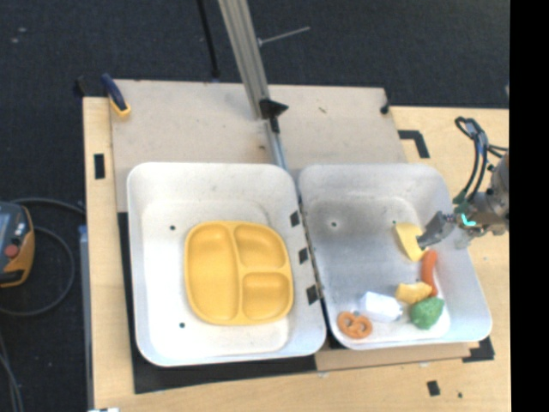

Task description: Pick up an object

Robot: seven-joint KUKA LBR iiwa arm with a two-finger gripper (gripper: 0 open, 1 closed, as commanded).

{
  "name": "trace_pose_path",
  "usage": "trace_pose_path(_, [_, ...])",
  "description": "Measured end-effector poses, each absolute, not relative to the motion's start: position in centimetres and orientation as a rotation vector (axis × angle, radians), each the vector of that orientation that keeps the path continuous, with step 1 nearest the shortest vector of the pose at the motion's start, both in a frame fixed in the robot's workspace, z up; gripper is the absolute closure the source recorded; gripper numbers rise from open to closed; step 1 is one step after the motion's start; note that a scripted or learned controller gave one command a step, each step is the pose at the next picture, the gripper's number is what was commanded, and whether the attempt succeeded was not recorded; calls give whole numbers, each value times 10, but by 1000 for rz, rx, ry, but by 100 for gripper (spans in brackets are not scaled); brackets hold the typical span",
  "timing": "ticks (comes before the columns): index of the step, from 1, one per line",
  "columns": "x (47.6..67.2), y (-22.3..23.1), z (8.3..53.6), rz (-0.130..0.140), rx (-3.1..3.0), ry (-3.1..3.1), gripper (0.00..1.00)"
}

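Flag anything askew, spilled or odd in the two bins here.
Nothing is spilled or damaged. The yellow tray lies flat, slightly turned, in the left bin. The small items huddle in the right bin's near-right corner: carrot, green piece, pretzel, with a yellow wedge beside the gripper.

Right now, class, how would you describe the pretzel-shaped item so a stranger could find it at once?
Start at the right white bin and go to its near edge. The pretzel lies there at the left end of the cluster, beside a white piece. It alone is orange-brown with holes through it.
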State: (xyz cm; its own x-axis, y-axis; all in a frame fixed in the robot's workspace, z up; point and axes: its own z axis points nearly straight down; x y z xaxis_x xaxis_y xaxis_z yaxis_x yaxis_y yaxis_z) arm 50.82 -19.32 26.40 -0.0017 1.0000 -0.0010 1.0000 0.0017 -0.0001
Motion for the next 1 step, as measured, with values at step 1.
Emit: trace_pose_path(1, [509,-193,265,1,2217,2222,0])
